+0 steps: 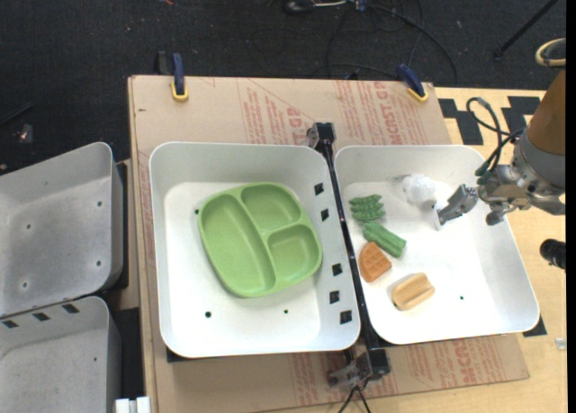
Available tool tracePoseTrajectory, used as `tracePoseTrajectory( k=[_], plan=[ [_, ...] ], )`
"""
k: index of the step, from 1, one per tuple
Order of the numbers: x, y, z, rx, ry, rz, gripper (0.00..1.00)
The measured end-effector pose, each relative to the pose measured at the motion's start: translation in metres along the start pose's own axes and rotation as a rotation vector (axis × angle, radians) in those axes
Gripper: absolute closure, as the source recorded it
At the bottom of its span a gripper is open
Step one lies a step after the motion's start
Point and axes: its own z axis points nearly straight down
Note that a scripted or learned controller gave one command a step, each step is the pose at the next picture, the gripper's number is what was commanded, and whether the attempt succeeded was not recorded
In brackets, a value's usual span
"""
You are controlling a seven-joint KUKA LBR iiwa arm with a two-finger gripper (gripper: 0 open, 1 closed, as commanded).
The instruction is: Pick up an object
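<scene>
Two shallow white bins sit side by side on a cardboard-covered bench, seen from above at a slant. The left white bin (171, 222) holds a light green plastic plate with three compartments (260, 238), lying flat near the bin's middle.

The right white bin (486, 299) holds several small things in its left half. A dark green ridged toy piece (366, 208) lies near the upper left of this bin, and a second green block-shaped piece (385, 239) lies just below it. An orange rounded toy piece (374, 262) sits just beside that block, lower down. A tan bun-shaped toy (412, 291) lies a little further down and to the right, apart from the others. A small white crumpled lump (418, 189) rests near the bin's upper middle.

At the right edge of the frame, the grey arm with its orange band (547, 123) reaches in over the right bin. Its two-finger gripper (475, 204) hangs above the bin's upper right part, just to the right of the white lump. Its fingers stand apart, with nothing between them. One grey finger (455, 205) points down and left toward the bin floor.
</scene>
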Motion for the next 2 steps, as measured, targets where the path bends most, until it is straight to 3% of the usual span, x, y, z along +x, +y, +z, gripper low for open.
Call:
tracePoseTrajectory(
  k=[1, 2],
  plan=[
    [0.0, 0.003, -0.006, -0.011, -0.003, -0.003, 0.0],
    [-0.005, 0.011, 0.049, -0.008, -0.002, -0.002, 0.0]
  ],
)
